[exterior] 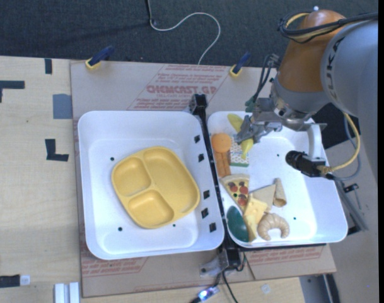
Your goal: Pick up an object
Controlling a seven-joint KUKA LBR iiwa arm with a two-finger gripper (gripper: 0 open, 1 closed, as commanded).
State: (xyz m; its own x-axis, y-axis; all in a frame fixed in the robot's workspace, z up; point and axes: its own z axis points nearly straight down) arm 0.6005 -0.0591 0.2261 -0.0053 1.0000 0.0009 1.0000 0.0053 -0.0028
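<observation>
Tool (pixel 247 134) just above yellow toy (pixel 247 147)

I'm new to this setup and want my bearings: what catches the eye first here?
The yellow divided tray lies alone in the left bin. The right bin holds a cluster of toy foods along its left side, among them a pizza slice and a croissant. The grey and orange arm reaches in, its tool over the bin's far left corner.

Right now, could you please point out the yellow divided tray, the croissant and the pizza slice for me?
yellow divided tray (pixel 155 186): camera view, on the ridge where its three compartments meet.
croissant (pixel 273 226): camera view, middle of its curved body.
pizza slice (pixel 237 188): camera view, its topped face.
</observation>
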